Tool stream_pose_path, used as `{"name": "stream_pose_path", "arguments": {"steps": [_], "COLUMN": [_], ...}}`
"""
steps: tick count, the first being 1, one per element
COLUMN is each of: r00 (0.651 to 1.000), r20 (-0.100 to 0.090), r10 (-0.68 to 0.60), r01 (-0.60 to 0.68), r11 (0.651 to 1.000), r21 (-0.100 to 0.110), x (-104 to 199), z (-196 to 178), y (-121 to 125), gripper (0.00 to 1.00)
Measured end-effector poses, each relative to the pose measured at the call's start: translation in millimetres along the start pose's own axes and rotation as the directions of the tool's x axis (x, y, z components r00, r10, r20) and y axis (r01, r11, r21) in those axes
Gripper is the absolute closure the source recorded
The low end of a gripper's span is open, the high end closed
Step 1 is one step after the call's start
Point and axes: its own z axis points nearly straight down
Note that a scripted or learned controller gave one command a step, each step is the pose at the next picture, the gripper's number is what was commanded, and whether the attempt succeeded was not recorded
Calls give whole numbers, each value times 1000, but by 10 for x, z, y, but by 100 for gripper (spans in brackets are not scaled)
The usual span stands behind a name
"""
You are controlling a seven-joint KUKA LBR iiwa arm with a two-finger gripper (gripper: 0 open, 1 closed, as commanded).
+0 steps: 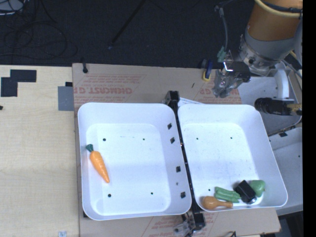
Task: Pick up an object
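**My arm above two white bins, toys below**

In the left bin (pixel 126 113), a toy carrot (pixel 99 165) lies against the left wall, its green top pointing up and away. The right bin (pixel 217 113) sits just beside it, sharing a middle rim. Along its near edge rests a cluster: a tan pear-shaped toy (pixel 215 203), a green pea pod (pixel 227 194), a black block (pixel 245 191) and a green piece (pixel 257 185), all touching or nearly so. My fingers (pixel 226 85) hang beyond the right bin's far rim, over the cardboard surface (pixel 128 85). I cannot tell whether they are wide or narrow.
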Motion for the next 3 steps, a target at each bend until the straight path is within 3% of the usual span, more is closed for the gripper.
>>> {"name": "stream_pose_path", "arguments": {"steps": [1,2,3], "r00": [1000,1000,1000], "r20": [0,0,-1], "r10": [1,1,-7], "r01": [-1,-1,7], "r11": [1000,1000,1000], "r21": [-16,-19,-29], "x": [-322,-568,-59], "z": [-327,-684,-1774], "y": [-498,-974,-1256], "gripper": [100,100,100]}}
